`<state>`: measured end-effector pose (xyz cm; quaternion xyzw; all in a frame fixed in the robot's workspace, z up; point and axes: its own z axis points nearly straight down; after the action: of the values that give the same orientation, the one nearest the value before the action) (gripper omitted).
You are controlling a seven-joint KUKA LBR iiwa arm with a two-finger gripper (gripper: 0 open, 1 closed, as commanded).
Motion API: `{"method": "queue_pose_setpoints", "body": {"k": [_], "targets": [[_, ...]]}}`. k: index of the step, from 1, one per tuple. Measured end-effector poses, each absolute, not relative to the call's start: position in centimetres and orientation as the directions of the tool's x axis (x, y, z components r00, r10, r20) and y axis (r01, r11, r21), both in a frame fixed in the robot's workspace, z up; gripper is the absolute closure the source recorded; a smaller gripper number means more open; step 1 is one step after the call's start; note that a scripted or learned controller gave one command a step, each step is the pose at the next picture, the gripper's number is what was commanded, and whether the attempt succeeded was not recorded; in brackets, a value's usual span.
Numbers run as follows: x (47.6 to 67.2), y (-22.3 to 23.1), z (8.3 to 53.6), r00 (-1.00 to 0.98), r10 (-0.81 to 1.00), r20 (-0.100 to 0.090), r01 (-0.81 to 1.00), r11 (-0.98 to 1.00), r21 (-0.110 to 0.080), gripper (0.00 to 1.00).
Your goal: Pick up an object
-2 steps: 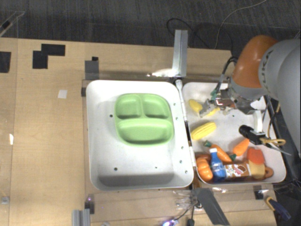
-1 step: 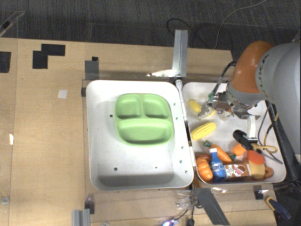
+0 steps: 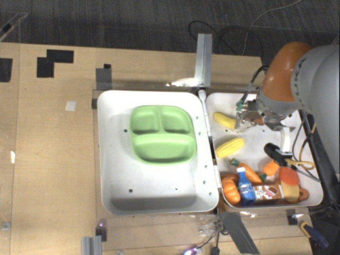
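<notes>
We saw the grey arm with its orange band reach in from the right over the right shallow white bin. Its two-finger gripper was low in the far half of that bin. Whether the claw was spread or pressed together we could not tell, and we saw nothing pinched in it.

The curved yellow toy banana lay on the bin floor just beside the gripper, on the side towards the divider. Whether the two touched we could not tell. A stubby yellow toy corn cob lay near it, closer to the camera.

Along the near wall a cluster was crowded together: an orange toy carrot, a round orange toy fruit, a small blue bottle and a brown bottle lying on its side.

In the left shallow white bin a light green divided plastic plate rested alone, well apart from the gripper.
</notes>
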<state>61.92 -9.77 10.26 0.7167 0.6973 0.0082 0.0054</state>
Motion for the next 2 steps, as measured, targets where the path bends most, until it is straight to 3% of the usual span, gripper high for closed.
{"method": "queue_pose_setpoints", "body": {"k": [1,2], "targets": [[61.9,-9.8,10.3,0.027,1.000,0.004,0.999,-0.027,0.019,0.00],[62.2,-7.4,18.7,-0.071,0.997,0.000,0.997,0.071,0.007,0.00]]}}
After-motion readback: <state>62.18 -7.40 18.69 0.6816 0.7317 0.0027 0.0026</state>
